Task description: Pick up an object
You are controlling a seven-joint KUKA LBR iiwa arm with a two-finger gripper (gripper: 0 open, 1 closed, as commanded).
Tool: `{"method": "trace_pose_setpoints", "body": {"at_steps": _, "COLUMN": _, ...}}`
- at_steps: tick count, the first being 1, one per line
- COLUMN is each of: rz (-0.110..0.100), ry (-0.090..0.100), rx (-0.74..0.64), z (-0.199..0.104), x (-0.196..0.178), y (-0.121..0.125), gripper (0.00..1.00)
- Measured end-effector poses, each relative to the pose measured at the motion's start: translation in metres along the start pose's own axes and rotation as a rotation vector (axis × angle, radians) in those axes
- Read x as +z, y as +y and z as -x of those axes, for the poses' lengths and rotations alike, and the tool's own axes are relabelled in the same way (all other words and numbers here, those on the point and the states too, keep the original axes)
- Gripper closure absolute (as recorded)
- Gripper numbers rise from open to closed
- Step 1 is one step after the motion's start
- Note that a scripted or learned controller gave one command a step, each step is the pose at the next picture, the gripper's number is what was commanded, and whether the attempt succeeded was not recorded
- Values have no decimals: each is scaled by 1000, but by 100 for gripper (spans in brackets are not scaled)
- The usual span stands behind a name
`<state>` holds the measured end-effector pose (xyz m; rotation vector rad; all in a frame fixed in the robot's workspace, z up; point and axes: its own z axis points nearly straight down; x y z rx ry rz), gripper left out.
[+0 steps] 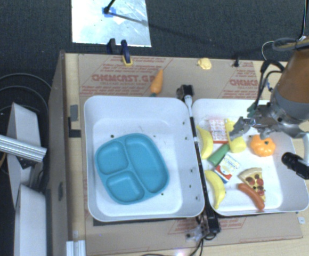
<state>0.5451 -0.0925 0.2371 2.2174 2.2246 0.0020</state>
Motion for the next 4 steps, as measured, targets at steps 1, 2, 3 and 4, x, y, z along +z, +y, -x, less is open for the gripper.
{"method": "trace_pose_setpoints", "body": {"at_steps": 1, "rz": -5, "ry": -1, "rx": 3, "z": 32, "x": 119, "y": 27, "gripper": 0}}
{"method": "trace_pose_setpoints", "body": {"at_steps": 2, "rz": 4, "ry": 2, "rx": 2, "z": 30, "x": 147, "y": 28, "gripper": 0}}
{"method": "trace_pose_setpoints", "body": {"at_steps": 3, "rz": 9, "ry": -4, "rx": -3, "z": 59, "x": 151, "y": 108, "gripper": 0}}
{"method": "trace_pose_setpoints", "body": {"at_steps": 4, "rz": 5, "ry": -2, "rx": -3, "z": 58, "x": 141, "y": 105, "gripper": 100}}
